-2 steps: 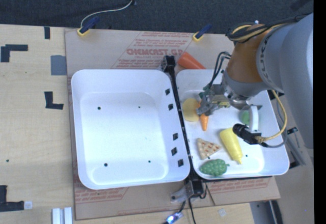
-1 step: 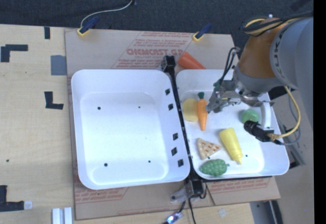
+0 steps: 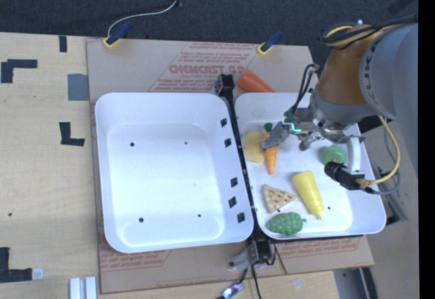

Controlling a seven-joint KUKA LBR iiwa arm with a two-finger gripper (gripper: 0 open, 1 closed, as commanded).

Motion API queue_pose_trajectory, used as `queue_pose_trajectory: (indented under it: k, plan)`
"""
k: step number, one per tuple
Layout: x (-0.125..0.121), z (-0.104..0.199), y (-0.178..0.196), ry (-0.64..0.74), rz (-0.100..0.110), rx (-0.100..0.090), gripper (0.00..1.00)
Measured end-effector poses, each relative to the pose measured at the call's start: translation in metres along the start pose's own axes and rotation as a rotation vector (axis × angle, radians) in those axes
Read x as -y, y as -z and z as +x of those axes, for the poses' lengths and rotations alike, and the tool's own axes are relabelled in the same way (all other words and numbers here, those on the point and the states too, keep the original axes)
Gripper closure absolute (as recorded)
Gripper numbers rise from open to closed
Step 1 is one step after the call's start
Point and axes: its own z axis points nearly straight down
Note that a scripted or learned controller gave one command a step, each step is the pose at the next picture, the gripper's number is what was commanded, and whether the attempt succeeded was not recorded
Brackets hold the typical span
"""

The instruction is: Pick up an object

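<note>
The carrot (image 3: pixel 270 157) lay in my right bin (image 3: pixel 367 224), just beside the divider, its blunt top under my gripper (image 3: pixel 276 135). My fingers straddled that end, partly spread, but whether they truly clamped it I could not tell. I judged it the easiest reach. Red print on the cardboard (image 3: pixel 197 68) read roughly "CHEMGAR…".

A light wooden tabletop (image 3: pixel 41 175) carries a flat brown cardboard sheet (image 3: pixel 197 66); two shallow white plastic bins (image 3: pixel 109 155) sit side by side on that sheet.
</note>
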Motion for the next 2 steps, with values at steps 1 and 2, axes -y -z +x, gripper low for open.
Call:
queue_pose_trajectory:
  k: [1, 2]
  plan:
    - [-0.037, 0.01, -0.068, 0.002, 0.001, 0.001, 0.0]
    - [-0.036, 0.009, -0.054, 0.001, 0.0, 0.001, 1.0]
